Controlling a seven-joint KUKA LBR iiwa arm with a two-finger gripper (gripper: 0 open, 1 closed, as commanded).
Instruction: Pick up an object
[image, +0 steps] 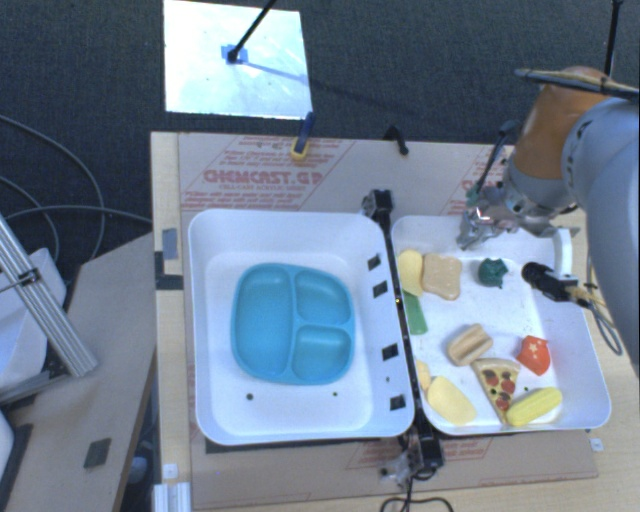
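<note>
The right bin (590, 385) holds several toy foods: a tan bread slice (441, 275), a yellow piece (410, 270), a dark green piece (491, 270), a green strip (415, 315), a brown bun (468, 343), a red pepper (534, 354), a pizza slice (497, 380), a corn cob (533, 405) and a yellow fruit (450, 400). My gripper (473, 236) hangs over the far edge of this bin, just behind the bread slice and left of the dark green piece. I see nothing held in it.
The left bin (215, 330) holds a blue divided plate (293, 323). A black divider (392, 300) runs between the bins. The grey arm (590, 150) comes in from the upper right. A yellow clip (300, 148) lies on the cardboard behind the bins.
</note>
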